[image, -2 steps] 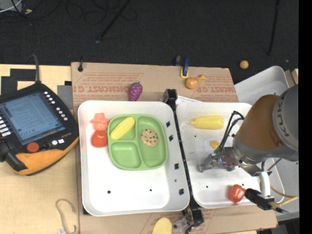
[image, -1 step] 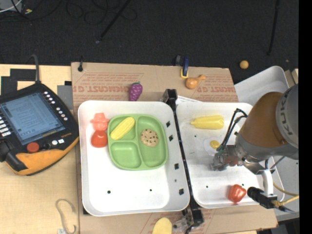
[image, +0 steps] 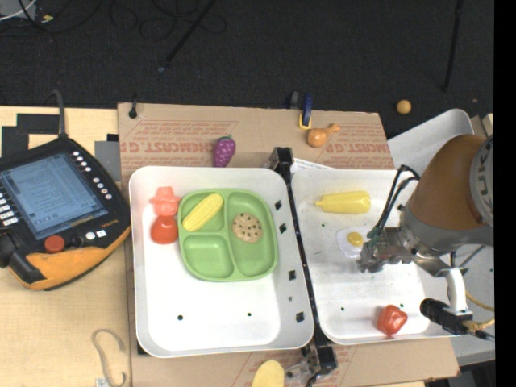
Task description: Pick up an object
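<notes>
Lying with its long axis left-right, the yellow bottle (image: 343,203) sits above the pincer (image: 371,263), whose opening I cannot tell.

A divided tray (image: 211,263) holding a cookie (image: 247,228) lies in the left bin (image: 210,325), beside the right bin (image: 347,317).

I work in a robot lab, not a kitchen: my bench (image: 72,329) carries two white bins (image: 210,329) taped down on flattened cardboard (image: 185,131), and the food in them is plastic toy food, like the corn (image: 201,211) and cookie (image: 247,227) on a green divided plate (image: 214,260). At the bench's left edge lies a control pendant (image: 52,208) with a screen and buttons. Beyond the far edge, loose cables (image: 173,22) trail over dark carpet (image: 339,39).
</notes>
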Robot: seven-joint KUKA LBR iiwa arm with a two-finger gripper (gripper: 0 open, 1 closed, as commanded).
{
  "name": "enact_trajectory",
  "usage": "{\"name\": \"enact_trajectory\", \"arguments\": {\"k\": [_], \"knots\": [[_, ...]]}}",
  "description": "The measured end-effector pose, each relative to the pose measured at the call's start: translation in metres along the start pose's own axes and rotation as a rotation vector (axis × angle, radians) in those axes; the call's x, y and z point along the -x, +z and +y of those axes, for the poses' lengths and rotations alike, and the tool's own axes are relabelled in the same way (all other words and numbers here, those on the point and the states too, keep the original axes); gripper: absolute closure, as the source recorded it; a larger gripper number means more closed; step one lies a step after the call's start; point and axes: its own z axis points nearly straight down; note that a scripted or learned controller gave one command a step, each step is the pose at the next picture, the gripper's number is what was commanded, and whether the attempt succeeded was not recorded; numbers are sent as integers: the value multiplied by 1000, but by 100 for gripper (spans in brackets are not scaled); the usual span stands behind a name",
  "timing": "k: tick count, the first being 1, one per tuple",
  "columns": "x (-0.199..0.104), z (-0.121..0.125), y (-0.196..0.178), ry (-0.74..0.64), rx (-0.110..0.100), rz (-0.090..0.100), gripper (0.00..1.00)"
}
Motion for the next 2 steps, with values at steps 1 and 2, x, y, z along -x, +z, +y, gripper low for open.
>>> {"name": "enact_trajectory", "arguments": {"k": [1, 2], "knots": [[11, -4, -52, 5, 2, -1, 100], [12, -3, -90, 0, 2, 0, 100]]}}
